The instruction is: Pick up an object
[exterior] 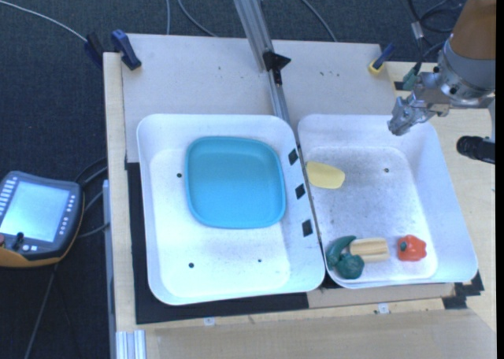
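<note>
Tool (402,121) hangs over the far right corner of the right bin (449,192), up above the rim, nothing under it but bare bin floor. Can't tell how it's set or whether it's carrying anything; it's small and seen from an awkward angle, and no object shows at its tip.

Pickable stuff is all well apart from the tool. Yellow piece (325,175), prob. a toy lemon or banana bit, lies to the tool's left and a bit nearer the camera, against the bin's left wall. Three more sit in a row along the near wall, well below the tool: green toy veg (345,257), tan block (370,249) touching it, red toy tomato (411,248) just beside the block. Likely they slid there since the bin floor slopes to the edges, so they bunch at the walls.

Left bin (157,192) holds a blue plate (235,181), far to the tool's left, across the divider.

Judgement: pick not yet started. Tomato looks the easiest target, w/ free room on its right side; the veg and block crowd each other & the wall.
</note>
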### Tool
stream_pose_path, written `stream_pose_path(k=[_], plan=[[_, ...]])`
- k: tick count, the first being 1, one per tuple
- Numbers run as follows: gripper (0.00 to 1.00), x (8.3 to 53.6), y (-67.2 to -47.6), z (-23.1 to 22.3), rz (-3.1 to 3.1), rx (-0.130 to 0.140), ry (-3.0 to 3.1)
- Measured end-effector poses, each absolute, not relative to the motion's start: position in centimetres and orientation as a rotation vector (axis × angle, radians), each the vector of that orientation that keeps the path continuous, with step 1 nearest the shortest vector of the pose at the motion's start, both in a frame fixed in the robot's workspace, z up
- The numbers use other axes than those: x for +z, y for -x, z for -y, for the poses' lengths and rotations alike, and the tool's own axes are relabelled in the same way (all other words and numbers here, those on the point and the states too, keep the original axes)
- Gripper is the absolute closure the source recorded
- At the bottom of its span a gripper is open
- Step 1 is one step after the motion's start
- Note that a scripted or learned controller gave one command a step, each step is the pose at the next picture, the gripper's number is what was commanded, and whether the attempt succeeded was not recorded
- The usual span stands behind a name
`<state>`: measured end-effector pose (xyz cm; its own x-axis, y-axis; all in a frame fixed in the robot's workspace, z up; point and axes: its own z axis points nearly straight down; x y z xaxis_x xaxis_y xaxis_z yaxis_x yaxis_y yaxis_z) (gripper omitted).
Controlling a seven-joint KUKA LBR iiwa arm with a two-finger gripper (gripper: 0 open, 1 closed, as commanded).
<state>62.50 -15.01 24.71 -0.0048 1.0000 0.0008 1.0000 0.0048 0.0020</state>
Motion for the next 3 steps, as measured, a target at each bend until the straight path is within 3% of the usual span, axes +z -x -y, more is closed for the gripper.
stream_pose_path(k=[3], plan=[[1.00, 23.3, -62.7, -1.0, -2.227, 0.001, -2.218]])
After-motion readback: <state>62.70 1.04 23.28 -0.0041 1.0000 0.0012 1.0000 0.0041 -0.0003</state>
